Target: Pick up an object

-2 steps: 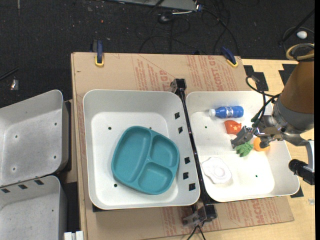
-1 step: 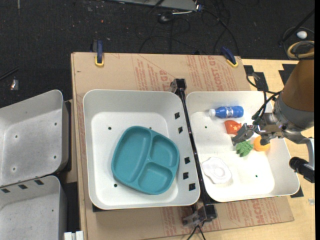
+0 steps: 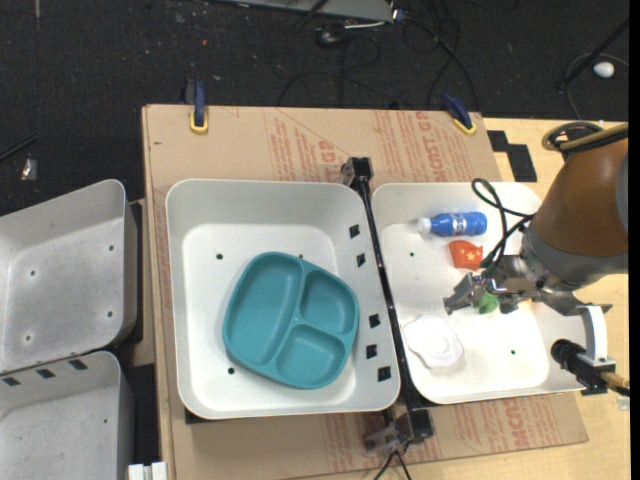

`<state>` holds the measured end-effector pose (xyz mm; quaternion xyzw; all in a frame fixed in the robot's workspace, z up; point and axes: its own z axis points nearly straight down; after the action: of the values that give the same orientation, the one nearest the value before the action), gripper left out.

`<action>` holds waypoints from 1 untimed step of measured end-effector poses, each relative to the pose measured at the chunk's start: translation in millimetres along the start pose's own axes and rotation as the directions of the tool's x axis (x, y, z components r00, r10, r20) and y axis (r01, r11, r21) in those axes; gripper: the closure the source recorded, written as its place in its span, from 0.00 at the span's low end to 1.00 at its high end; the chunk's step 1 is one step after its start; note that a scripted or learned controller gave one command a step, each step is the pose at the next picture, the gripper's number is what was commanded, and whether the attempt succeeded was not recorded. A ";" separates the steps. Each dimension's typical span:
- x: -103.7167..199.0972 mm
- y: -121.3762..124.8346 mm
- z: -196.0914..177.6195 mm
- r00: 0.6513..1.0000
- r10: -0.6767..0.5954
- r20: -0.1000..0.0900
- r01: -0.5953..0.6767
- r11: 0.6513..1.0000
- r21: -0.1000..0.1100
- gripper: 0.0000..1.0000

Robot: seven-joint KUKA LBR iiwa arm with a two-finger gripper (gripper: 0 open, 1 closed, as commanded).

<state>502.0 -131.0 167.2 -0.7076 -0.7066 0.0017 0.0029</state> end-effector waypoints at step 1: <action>-0.2 -2.6 43.5 1.000 0.001 0.000 -0.001 1.000 -0.001 0.00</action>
<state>499.1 -131.1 123.7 -0.7078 -0.7064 0.0013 0.0023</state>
